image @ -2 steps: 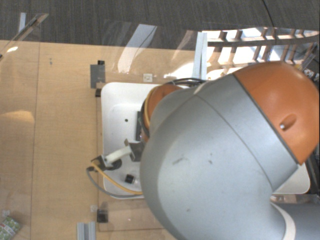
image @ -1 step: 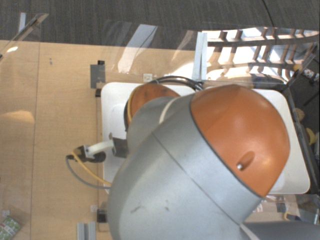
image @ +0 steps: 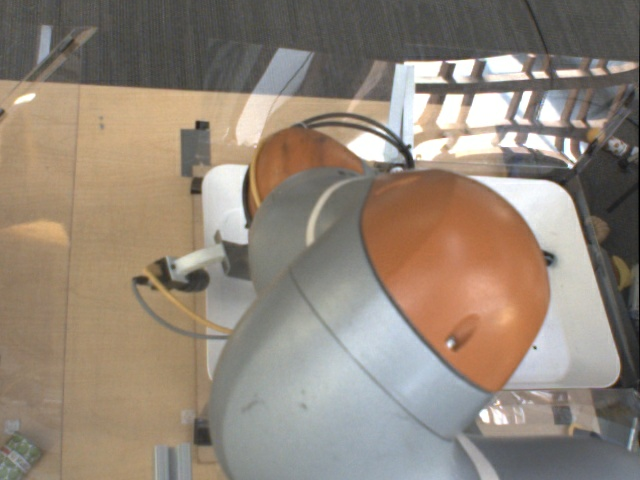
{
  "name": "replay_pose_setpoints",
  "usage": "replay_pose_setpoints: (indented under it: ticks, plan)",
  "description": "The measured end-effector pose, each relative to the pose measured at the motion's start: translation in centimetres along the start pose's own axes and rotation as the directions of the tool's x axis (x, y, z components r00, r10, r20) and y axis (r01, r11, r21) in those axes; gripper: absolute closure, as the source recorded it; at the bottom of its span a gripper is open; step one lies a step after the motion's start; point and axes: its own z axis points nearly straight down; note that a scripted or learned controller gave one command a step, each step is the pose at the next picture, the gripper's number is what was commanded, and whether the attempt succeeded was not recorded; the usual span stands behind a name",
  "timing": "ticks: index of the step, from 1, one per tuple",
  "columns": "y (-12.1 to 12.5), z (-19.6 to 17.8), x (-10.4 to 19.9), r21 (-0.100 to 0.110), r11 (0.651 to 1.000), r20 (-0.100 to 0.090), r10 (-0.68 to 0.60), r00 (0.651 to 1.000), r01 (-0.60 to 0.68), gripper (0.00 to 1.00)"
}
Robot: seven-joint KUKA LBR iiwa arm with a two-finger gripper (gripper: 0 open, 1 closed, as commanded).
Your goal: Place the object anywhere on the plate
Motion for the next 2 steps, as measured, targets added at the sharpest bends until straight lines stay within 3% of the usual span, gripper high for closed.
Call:
replay_pose_setpoints:
  ticks: [1, 2]
  plan:
    - [0.0, -1.1, 0.1, 0.001, 1.000, -0.004, -0.002, 1.000, 0.002, 1.00]
    - [2.3, 0.3, 9.1, 0.000, 1.000, 0.004, -0.031, 1.000, 0.031, 1.00]
